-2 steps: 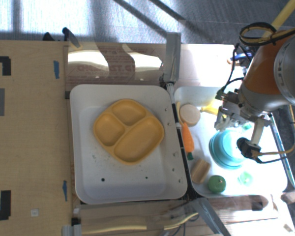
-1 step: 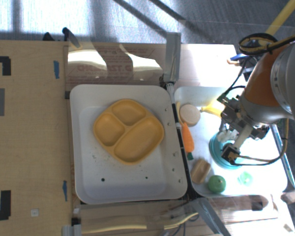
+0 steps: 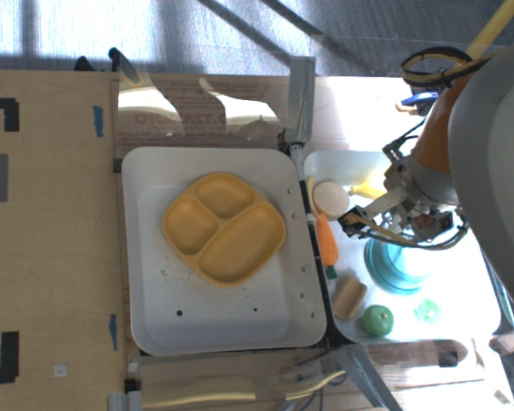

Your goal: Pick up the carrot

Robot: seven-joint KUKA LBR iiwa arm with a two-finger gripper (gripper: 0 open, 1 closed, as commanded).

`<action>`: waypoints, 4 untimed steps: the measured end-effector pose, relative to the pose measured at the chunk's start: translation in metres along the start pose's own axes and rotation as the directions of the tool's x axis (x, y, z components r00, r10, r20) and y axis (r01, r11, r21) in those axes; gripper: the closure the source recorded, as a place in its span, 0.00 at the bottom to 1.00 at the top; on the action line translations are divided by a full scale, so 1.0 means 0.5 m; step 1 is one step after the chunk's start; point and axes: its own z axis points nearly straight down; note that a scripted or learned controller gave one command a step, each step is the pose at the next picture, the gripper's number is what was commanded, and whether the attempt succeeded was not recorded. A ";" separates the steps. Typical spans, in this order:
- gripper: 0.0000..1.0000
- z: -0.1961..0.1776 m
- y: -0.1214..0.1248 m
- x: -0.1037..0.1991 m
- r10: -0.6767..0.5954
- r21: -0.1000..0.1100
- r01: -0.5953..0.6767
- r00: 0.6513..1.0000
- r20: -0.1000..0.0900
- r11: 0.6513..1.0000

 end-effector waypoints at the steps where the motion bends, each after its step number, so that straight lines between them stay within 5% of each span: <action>1: 1.00 0.168 0.112 -0.053 -0.132 0.007 0.132 0.991 0.004 0.991; 2: 1.00 0.176 0.081 -0.076 0.170 0.000 -0.171 0.985 -0.039 0.985; 3: 1.00 0.188 0.170 0.025 0.158 -0.003 -0.158 0.987 -0.011 0.987; 4: 1.00 0.168 0.168 0.026 0.154 -0.002 -0.154 0.988 -0.010 0.988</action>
